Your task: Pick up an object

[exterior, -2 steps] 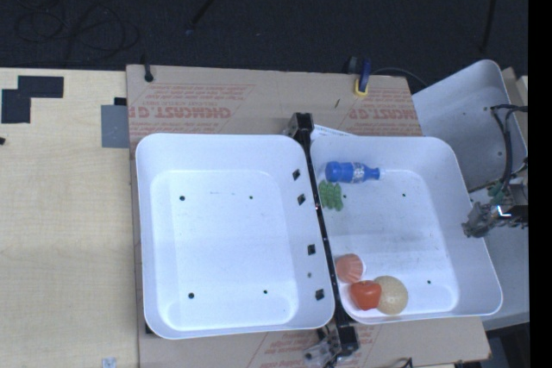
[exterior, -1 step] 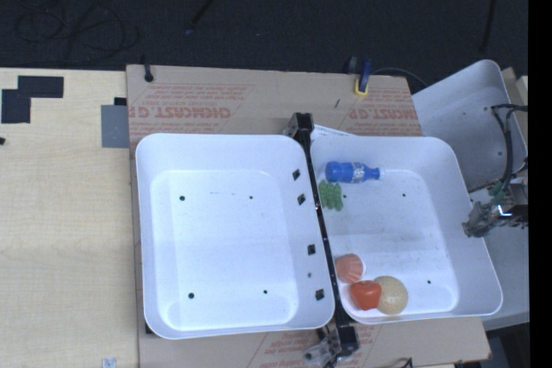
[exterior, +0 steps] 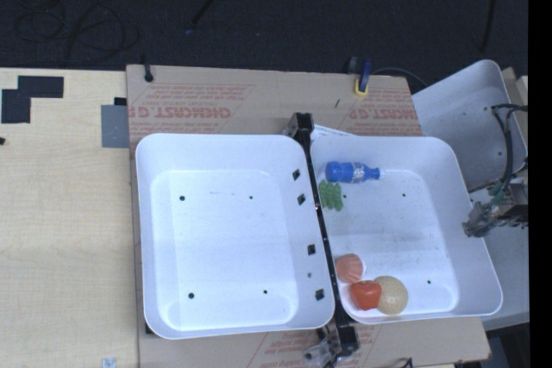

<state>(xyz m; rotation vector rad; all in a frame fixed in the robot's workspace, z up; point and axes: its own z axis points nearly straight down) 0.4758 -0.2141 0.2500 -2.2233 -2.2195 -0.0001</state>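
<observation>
- We see the end effector (exterior: 490, 218) at the far right, just outside the right bin's (exterior: 448, 152) right wall; we cannot tell its state, and nothing shows in it.
- In the right bin, a blue bottle (exterior: 351, 173) lies on its side near the back left, with a green object (exterior: 331, 195) just in front of it, by the divider.
- At the front left corner we find a pink-orange ball (exterior: 348, 267), a red ball (exterior: 366, 295) and a pale yellow ball (exterior: 392, 294), clustered and touching.
- The left bin (exterior: 164, 159) sits beside it on the cardboard-covered bench (exterior: 216, 103).
</observation>
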